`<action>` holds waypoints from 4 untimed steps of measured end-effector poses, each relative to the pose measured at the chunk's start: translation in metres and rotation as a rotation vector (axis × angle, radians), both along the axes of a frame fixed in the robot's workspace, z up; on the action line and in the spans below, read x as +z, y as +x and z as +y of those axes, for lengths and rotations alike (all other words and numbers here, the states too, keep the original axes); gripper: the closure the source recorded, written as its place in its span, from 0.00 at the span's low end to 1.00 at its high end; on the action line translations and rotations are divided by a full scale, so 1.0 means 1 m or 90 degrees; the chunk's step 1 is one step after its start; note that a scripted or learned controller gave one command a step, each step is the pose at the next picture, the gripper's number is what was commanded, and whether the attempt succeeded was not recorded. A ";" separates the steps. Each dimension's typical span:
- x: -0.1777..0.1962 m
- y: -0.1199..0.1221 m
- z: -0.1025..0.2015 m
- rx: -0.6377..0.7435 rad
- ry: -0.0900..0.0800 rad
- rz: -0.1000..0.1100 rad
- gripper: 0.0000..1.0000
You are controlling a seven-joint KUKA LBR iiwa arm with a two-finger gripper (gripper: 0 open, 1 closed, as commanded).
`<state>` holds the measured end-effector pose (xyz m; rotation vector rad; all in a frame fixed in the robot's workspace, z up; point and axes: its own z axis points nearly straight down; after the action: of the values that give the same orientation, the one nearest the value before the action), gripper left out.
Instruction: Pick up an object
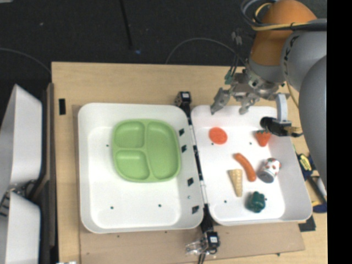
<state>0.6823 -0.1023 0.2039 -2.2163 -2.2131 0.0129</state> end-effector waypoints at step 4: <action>-0.090 0.003 -0.004 0.000 -0.003 -0.012 1.00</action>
<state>0.6852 -0.1065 0.1137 -2.2271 -2.2252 -0.0030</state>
